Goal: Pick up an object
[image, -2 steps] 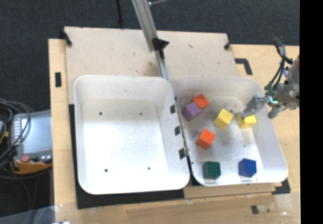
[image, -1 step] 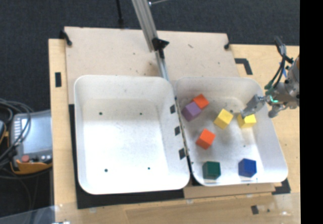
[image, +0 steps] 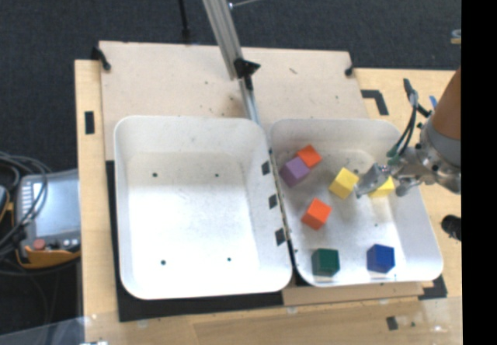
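Seen from above, two shallow white bins sat side by side on a wooden bench. The right bin (image: 404, 258) held every block. A yellow block (image: 343, 182) lay near its middle, taken here as the landmark. Up and left of it sat an orange block (image: 309, 156) touching a purple block (image: 294, 171); below it, another orange block (image: 316, 213); farther below, a green block (image: 325, 261) and a blue block (image: 380, 257). The gripper (image: 371, 182) hovered just right of the landmark (whether its fingers were parted or closed could not be told), with a second yellow block (image: 383, 187) beside it.
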